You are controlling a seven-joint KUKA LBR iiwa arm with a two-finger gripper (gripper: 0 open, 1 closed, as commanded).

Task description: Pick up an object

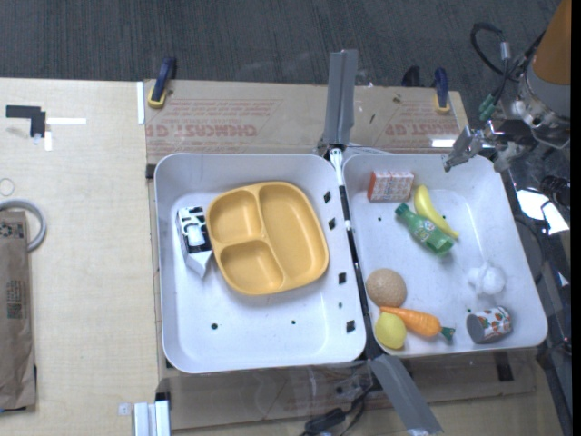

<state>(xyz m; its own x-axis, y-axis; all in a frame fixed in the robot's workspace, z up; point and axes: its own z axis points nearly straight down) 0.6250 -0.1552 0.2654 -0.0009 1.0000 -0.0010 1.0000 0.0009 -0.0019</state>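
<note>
My gripper point(479, 153) hangs over the far right corner of the right bin point(519, 243), fingers point(457, 156) spread open with nothing between them. Below it in that bin lie a red and white carton point(390, 186), a banana point(435, 211) and a green bottle point(424, 229) that touch each other. Nearer the front are a brown round fruit point(387, 287), a carrot point(418, 322), a lemon point(390, 332), a white crumpled lump point(487, 280) and a patterned cup point(490, 324) on its side.
The left bin point(182, 334) holds a yellow divided plate point(266, 237) and a black and white packet point(193, 234) against its left side. A grey divider post point(340, 98) rises between the bins at the back. Cables hang by the arm at the right.
</note>
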